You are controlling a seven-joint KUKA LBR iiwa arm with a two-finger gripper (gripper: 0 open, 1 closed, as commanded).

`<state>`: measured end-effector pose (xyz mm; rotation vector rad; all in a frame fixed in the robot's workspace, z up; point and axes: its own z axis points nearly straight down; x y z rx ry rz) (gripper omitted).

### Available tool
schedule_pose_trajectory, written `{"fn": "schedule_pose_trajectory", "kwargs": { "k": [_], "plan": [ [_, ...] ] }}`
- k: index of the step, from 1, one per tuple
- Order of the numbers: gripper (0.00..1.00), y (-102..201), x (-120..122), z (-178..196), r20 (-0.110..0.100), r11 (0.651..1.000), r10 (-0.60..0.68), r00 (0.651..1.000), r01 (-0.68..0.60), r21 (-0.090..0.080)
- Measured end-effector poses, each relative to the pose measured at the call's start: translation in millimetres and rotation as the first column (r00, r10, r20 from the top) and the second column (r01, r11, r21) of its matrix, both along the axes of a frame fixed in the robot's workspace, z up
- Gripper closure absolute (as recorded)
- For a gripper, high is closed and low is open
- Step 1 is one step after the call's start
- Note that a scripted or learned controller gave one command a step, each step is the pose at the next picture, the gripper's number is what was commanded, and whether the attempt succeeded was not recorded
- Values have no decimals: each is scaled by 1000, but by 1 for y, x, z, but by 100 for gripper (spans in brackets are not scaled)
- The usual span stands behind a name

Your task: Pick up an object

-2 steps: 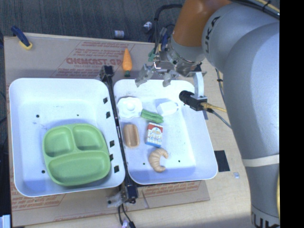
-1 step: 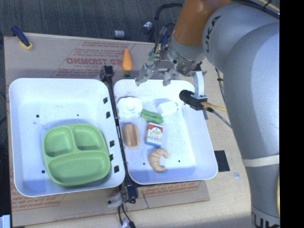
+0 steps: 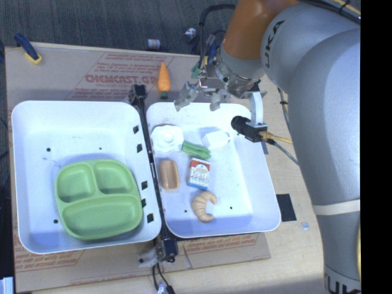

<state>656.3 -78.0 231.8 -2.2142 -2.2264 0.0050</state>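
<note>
The gripper [image 3: 198,100], fingers spread and holding nothing, hovers just beyond the white cup [image 3: 166,138] at the right bin's [image 3: 260,195] far end; descending there, it risks striking the rim.

— Where's the big grey arm with the orange band [image 3: 260,11]?
— Entering from three o'clock, bending toward eleven.
— And its metal two-finger gripper [image 3: 197,101]?
— Fingers spread apart, holding nothing.

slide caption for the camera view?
Arm's open gripper above right bin of toy food; green tray in left bin.
</note>
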Motion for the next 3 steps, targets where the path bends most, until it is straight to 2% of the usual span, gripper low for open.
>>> {"fn": "schedule_pose_trajectory", "kwargs": {
  "k": [1, 2, 3],
  "plan": [
    [0, 37, 0, 152, 5, 1000, 1, 1000, -1, 0],
    [0, 45, -1, -42, -4, 1000, 1, 1000, -1, 0],
    [0, 131, -10, -40, -2, 1000, 4, 1000, -4, 0]
  ]
}}
